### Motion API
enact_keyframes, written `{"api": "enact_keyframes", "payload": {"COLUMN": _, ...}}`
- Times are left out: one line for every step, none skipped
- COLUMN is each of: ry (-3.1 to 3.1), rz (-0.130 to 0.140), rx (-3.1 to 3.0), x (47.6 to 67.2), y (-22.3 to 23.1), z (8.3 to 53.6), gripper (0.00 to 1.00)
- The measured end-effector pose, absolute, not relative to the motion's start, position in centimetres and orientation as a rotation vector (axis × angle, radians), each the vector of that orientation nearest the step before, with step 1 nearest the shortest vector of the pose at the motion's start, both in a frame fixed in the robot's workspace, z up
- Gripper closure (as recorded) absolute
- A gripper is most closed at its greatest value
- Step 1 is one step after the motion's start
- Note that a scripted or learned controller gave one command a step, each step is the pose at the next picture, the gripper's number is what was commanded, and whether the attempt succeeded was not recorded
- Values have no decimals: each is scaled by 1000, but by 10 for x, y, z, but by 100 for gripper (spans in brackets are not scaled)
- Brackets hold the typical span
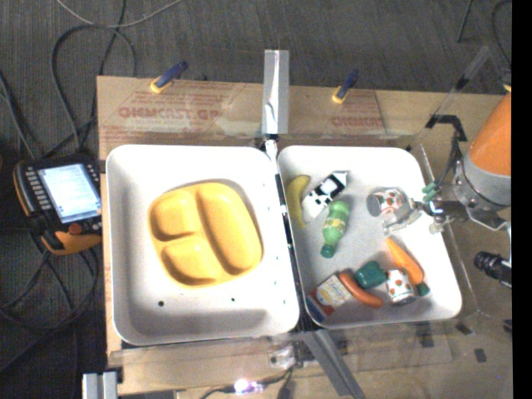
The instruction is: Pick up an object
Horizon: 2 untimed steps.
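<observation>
Grey carpet surrounds my bench with its two white bins. The left bin (125,306) holds a yellow tray (206,233). Right of that tray lies a green bottle (334,228), long axis nearly upright in view, cap up. Whether my gripper (413,212) is spread, I cannot tell.

In the right bin (432,189): a yellow banana (297,198) at ten o'clock, a black-and-white carton (324,193) beside it, a green bottle (334,229) at centre, a small can (387,202) at two, an orange carrot (406,263) at four.
</observation>
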<state>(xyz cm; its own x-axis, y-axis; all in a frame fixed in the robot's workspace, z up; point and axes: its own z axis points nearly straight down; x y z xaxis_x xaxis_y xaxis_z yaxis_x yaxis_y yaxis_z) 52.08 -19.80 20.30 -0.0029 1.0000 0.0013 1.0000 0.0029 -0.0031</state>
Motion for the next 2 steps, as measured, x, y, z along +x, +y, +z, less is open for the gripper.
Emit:
{"api": "enact_keyframes", "payload": {"ry": -2230, "rz": -13, "rx": -2209, "x": 553, "y": -213, "z": 96, "gripper": 0}}
{"api": "enact_keyframes", "payload": {"ry": -2346, "rz": -30, "rx": -2115, "x": 534, "y": -215, "z": 94, "gripper": 0}}
